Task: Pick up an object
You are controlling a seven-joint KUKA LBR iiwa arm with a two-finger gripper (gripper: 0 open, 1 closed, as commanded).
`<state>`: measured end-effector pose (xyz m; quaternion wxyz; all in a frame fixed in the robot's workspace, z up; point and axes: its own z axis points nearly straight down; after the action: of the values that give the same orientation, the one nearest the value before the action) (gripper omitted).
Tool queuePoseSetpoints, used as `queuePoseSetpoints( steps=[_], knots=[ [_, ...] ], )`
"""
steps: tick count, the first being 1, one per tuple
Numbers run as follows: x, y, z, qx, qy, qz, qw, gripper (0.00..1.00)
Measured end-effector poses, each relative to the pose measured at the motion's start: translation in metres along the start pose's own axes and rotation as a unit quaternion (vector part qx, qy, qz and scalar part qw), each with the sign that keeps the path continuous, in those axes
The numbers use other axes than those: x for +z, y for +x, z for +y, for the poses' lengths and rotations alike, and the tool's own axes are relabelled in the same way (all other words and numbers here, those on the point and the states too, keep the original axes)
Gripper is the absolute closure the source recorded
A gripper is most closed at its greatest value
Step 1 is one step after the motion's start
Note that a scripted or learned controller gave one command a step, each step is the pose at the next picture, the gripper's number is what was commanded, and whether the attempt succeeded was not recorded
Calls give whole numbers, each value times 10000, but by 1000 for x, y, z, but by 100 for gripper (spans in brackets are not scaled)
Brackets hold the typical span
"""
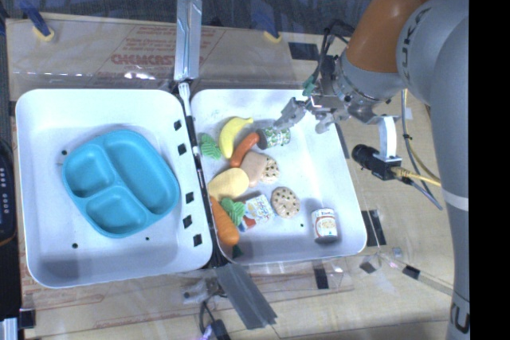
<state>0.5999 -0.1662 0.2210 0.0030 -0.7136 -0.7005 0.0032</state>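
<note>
The right bin (339, 171) holds several toy foods: a yellow banana (231, 133), an orange carrot (245, 149), a small green-and-white can (277, 137), a yellow lemon-like piece (227, 183), a chocolate-chip cookie (284, 201) and a small jar (323, 224). My gripper (305, 120) hangs over the bin's far right part, open, with nothing between its fingers. Its left finger (288, 116) reaches down just above and right of the can. The banana and carrot lie farther left of it.
The left bin (40, 131) carries a blue divided plate (119, 181). A second carrot (225, 222) with a green top lies by the divider between the bins, next to a small packet (259, 209). A green leafy piece (209, 146) sits beside the banana.
</note>
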Motion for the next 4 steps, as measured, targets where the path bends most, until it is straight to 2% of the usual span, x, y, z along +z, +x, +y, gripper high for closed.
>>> queuePoseSetpoints(
  steps=[1, 2, 3, 4],
  knots=[
    [-13, 1, 2, -24, -23, -1, 10000, 100],
    [-13, 0, 1, -23, -20, -2, 10000, 0],
    [-137, 24, -21, -14, -88, -8, 10000, 0],
    [-20, 72, -36, 7, 27, 8, 10000, 0]
  ],
)
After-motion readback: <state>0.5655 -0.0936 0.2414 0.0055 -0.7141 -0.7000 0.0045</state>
